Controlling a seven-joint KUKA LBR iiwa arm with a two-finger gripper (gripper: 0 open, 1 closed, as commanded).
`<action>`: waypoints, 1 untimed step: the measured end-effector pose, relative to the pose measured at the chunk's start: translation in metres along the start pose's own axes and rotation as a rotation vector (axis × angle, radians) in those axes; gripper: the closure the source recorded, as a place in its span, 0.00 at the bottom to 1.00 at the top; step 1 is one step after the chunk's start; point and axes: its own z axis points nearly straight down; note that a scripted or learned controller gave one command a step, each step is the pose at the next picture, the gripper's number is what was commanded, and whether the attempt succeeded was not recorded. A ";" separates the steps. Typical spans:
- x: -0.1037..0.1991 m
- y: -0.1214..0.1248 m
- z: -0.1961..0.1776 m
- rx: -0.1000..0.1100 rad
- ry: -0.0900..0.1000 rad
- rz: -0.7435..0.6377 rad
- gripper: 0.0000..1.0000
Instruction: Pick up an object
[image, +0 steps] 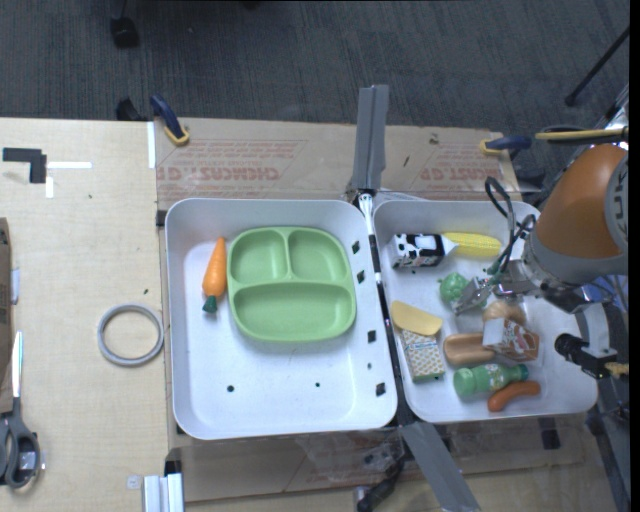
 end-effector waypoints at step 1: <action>0.026 0.064 0.009 0.016 0.008 -0.127 0.00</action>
